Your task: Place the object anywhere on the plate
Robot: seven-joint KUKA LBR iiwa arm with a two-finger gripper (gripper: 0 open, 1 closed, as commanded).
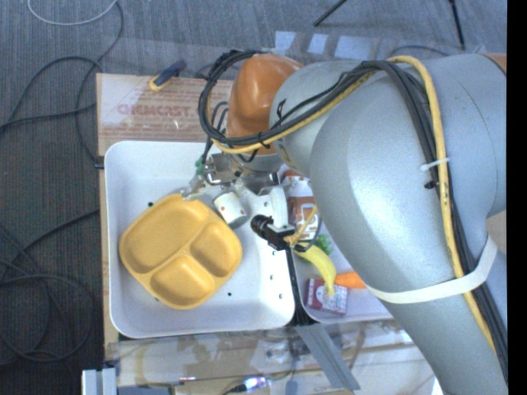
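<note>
A yellow plate [181, 252] with three compartments lies in the left white bin [136, 167], tilted toward the bin's front left. My gripper [216, 177] hangs low over that bin, just beyond the plate's far right edge, under the orange band of the wrist. The wrist and cables hide its fingertips, and no object shows between them. A small white and grey cylinder [231, 209] sits right beside the gripper at the plate's rim; whether it is loose or part of the tool is unclear.
The arm's grey body covers most of the right bin. At that bin's near left I see a yellow banana [322, 267], an orange carrot [351, 281], a red packet [327, 297], something green [322, 242] and a brown bottle [301, 199].
</note>
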